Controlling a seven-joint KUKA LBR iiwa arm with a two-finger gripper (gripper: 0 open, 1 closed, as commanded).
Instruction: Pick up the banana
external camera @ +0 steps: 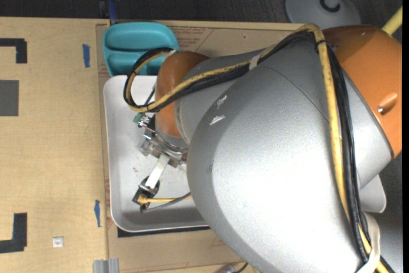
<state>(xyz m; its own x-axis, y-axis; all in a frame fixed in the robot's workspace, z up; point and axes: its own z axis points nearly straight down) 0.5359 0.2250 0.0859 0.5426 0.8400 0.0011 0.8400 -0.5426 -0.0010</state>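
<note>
Grey arm [275, 156] low over white bin [121, 137]

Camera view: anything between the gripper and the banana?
Cannot tell. The arm covers most of the white bin, the banana's place included. Nothing visible stands on the bare floor left of the gripper.

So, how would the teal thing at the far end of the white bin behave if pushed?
The teal thing looks like smooth moulded plastic, so probably stiff, light and slippery. Its broad, rounded shape suggests sliding rather than rolling. The arm hides part of it, so tipping is uncertain.
</note>
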